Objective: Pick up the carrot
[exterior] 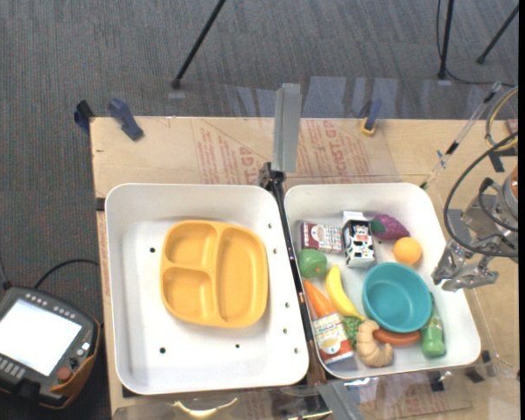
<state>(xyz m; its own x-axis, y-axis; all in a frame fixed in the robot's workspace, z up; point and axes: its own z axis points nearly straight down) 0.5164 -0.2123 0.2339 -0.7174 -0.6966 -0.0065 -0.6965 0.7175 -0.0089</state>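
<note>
The carrot lies in the right bin, beside a banana, near a teal bowl. Farther right, the gripper hangs over the bin's edge, jaws apparently open around nothing.

The gripper is bare grey metal, angular, with thin pale fingers. Above it sits a grey, boxy wrist looped by dark and light cables. An orange sliver marks the arm.

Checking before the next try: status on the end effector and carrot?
End effector at right bin's right edge, nothing in it. Carrot at bin's left side, untouched. Banana and green apple crowd it; teal bowl lies between.
</note>
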